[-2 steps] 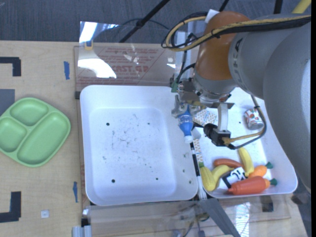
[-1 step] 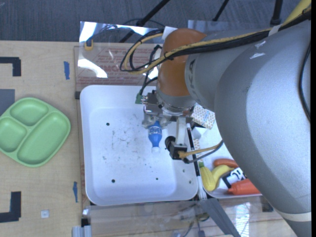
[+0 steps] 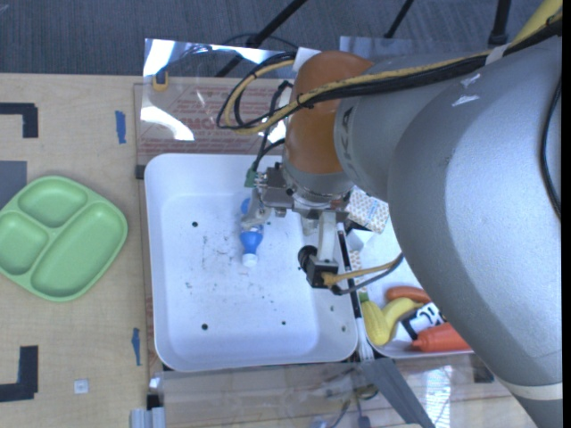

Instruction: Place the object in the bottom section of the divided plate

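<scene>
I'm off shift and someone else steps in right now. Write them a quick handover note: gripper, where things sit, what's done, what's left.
Gripper: low over the left white bin, right at a small blue and white object; whether it actually grips it can't be told from this angle.
Divided plate: green, on the bench left of the bin, nothing in its sections.
Right bin: banana and an orange item lie there.
Done: the approach to the object.
Left: confirm the grasp, carry it left, set it in the plate's bottom section.

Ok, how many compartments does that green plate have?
3. The green divided plate on the wooden bench has two small sections at its upper and left sides and one long section along its lower right.
</scene>
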Available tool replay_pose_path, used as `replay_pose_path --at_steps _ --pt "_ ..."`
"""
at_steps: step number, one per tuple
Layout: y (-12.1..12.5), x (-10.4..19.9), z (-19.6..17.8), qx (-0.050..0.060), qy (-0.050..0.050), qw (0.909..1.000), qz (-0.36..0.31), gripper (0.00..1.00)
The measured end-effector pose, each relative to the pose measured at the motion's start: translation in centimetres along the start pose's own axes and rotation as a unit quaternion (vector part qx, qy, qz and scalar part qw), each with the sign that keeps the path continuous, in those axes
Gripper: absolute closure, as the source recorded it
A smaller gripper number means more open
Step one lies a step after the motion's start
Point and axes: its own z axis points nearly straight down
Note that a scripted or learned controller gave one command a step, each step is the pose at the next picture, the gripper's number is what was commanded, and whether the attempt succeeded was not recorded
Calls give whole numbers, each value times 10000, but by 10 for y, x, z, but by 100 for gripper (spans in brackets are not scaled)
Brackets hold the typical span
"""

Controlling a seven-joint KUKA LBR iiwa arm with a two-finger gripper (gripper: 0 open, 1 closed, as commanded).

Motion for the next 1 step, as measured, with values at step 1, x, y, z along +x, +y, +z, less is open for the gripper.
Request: replay_pose_path --at_steps 1 --pt "31 89 -66 -26 -1 9986 -527 0"
